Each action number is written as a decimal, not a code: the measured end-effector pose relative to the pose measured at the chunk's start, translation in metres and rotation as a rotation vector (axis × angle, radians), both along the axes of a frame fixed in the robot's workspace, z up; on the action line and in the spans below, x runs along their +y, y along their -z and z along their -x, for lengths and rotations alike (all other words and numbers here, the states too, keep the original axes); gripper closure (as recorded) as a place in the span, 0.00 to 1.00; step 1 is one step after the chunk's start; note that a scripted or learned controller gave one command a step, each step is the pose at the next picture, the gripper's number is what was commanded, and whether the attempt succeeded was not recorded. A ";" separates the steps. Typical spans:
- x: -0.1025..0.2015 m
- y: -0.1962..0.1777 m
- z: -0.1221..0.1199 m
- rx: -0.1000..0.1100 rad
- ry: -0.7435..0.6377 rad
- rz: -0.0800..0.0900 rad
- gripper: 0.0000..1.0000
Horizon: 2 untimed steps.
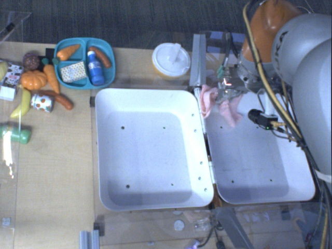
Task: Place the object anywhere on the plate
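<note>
The grey arm (303,71) filled the 3 o'clock side of the view, its orange band (271,13) up at 1 o'clock. Below it lay two white bins: the left bin (150,149) at centre and the right bin (259,165) toward 4 o'clock. A blue divided plate (84,64) sat on the bench at 10 o'clock, already carrying toy food, and a white lidded cup (171,60) stood at 12 o'clock.

The gripper (228,87) hung over the right bin's far left corner, and the pink cloth (220,104) bunched directly beneath it, draping onto the bin wall. The cloth seemed to hang from the claw, but whether the claw was closed on it, I could not tell.

To do this step well, the grasp probably needed confirming before any travel. The cloth should be lifted fully clear of the bin wall, carried across toward 10 o'clock, and released low over the plate, so it would not slide off.
</note>
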<state>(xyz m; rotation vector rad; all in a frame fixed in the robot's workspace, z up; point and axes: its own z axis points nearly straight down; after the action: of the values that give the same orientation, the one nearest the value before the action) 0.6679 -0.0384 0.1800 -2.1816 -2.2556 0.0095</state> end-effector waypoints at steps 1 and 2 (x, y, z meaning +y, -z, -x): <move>0.001 -0.041 0.000 -0.003 -0.009 -0.001 1.00; 0.053 -0.028 0.014 -0.002 -0.414 -0.004 1.00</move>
<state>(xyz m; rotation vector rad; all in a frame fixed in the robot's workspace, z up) 0.6539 0.0148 0.2084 -1.6719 -2.6556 0.0042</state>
